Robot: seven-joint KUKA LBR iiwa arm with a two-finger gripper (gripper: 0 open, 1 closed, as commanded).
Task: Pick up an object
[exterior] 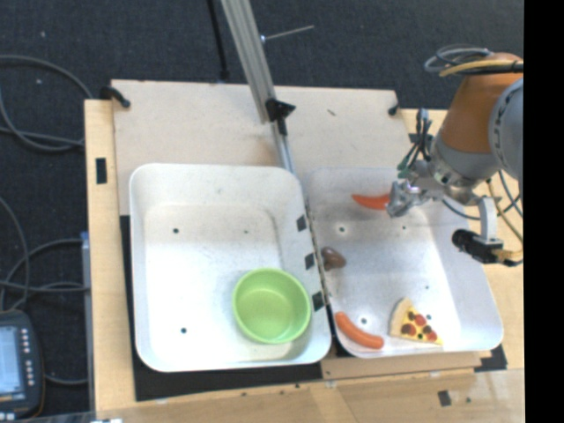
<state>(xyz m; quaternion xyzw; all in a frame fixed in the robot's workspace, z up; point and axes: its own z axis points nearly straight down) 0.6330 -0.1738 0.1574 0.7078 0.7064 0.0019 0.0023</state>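
Item 1, carrot (pixel 370 201): small orange piece, lying on the floor of the right bin (pixel 458 320) near its back edge. You will find the gripper (pixel 402 199) right at its right-hand end, touching or nearly so.

Item 2, gripper: low in the right bin, on the grey arm (pixel 476 135) with the orange band. From this slant you cannot tell how it is set, nor whether it has hold of the carrot; count nothing as held.

Step in hand, as judged: the reach or grasp at the carrot, lift not yet done. Your next move calls for a firm closure across the carrot, then a straight rise clear of the bin wall.

Item 3, brown lump (pixel 332 257): right bin, by the left wall.

Item 4, sausage (pixel 359 330): front left corner of the right bin.

Item 5, pizza slice (pixel 414 322): front of the right bin, just right of the sausage.

Item 6, green bowl (pixel 271 305): upright, front right part of the left bin (pixel 176 192).
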